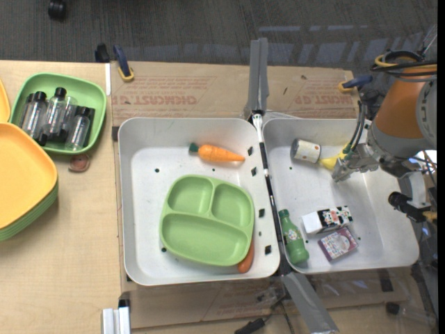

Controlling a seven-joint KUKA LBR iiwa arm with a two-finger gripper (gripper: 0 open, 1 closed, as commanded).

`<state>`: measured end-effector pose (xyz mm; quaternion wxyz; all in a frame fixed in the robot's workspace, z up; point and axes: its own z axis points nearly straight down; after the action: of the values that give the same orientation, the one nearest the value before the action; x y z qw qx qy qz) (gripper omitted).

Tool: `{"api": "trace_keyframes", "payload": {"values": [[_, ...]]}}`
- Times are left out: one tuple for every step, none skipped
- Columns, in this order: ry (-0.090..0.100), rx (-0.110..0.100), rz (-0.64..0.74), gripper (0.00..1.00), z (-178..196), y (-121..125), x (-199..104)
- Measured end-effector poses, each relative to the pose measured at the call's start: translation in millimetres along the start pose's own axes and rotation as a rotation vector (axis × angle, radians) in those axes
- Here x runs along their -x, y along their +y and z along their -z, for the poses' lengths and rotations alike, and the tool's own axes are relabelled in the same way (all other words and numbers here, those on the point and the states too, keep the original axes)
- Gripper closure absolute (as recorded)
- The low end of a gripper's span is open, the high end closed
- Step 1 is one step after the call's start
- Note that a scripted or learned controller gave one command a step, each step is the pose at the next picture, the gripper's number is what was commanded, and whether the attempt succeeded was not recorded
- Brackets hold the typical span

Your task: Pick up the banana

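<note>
The banana (329,162) lies in the right bin (389,256) toward 12 o'clock, mostly hidden under the gripper (345,167). I cannot tell how the jaws stand. It looks like a light, smooth, curved toy; gripping across its thick middle seems safest.

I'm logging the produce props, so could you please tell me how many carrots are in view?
2. One carrot lies near the back of the left bin. Another orange tip, likely a carrot, pokes from under the green plate; more may hide beneath it.
</note>
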<state>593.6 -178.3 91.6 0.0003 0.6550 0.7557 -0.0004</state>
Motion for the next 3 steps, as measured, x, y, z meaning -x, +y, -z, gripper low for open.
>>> {"api": "trace_keyframes", "payload": {"values": [[0.001, -0.002, -0.185, 1.0, -0.6, -65.9, -37.3], [0.001, -0.002, -0.155, 1.0, -0.5, -27.6, -26.3], [-0.005, 0.014, 0.005, 1.0, 3.1, -97.6, -52.6]]}}
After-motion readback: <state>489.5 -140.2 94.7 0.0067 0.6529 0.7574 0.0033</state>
